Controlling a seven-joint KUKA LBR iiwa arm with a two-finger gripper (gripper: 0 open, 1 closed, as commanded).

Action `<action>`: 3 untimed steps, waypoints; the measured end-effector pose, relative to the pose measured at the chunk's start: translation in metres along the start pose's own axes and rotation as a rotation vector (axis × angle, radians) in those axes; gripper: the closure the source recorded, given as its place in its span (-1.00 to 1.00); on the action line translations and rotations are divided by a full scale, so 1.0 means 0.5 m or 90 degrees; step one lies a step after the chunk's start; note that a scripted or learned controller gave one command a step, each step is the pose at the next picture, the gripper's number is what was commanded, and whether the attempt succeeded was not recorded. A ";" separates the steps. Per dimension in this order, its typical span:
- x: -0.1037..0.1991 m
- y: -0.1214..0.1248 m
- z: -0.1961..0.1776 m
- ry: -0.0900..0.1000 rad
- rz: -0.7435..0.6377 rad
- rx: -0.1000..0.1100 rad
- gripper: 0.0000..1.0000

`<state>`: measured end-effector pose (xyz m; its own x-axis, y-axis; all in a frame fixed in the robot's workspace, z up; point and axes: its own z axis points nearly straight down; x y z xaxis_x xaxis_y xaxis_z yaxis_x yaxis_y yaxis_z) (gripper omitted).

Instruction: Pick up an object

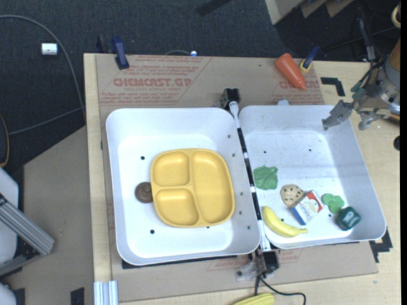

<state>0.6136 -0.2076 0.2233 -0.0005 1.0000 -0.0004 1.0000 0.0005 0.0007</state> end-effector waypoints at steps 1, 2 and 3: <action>-0.023 -0.122 0.241 0.001 0.000 0.002 -1.00; -0.002 0.108 0.275 0.004 -0.002 0.001 -1.00; -0.022 -0.072 0.278 0.007 -0.002 0.003 -1.00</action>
<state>0.5779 -0.2189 0.0845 -0.0035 0.9999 0.0101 1.0000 0.0035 -0.0039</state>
